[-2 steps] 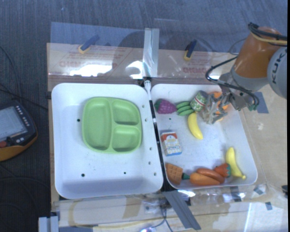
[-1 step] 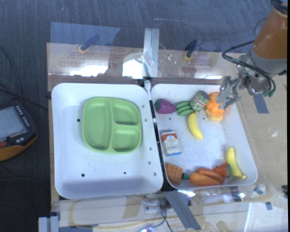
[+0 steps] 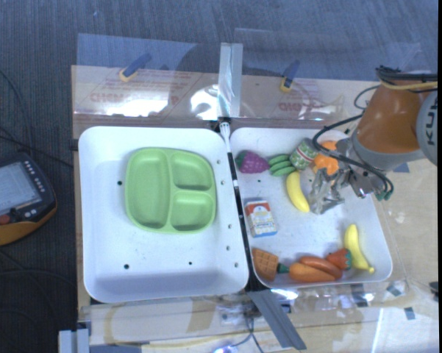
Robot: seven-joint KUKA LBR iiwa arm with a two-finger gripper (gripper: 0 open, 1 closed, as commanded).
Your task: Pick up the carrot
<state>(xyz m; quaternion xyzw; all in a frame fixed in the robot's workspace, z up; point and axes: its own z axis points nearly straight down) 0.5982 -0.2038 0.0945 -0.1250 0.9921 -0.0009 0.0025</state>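
Figure: the arm (image 3: 397, 120) reaches over the right bin (image 3: 379, 230), its claw (image 3: 325, 194) hanging low just right of the upper banana (image 3: 297, 192), which serves as landmark here. Whether the claw stands apart or together cannot be told, since wrist and cables crowd it. The carrot (image 3: 312, 271) lies well below the banana, along the near wall, its length running left to right; a second orange piece (image 3: 324, 262) presses against its upper side, a waffle-patterned piece (image 3: 264, 259) touches its left end, and a second banana (image 3: 357, 248) lies just right of the group. Left of the landmark sits a small carton (image 3: 260, 218); above and left of it are a purple item (image 3: 252, 162) and green pods (image 3: 280, 165). The left bin (image 3: 95, 219) holds a green plate (image 3: 170, 189). The step in hand is judged to be the approach. To do it well, the claw should travel toward the near wall, turn so that it closes across the carrot's narrow width, and descend over the middle, where the neighbours crowd least. The chief risk is judged to be catching the adjoining orange piece or grazing the wall.
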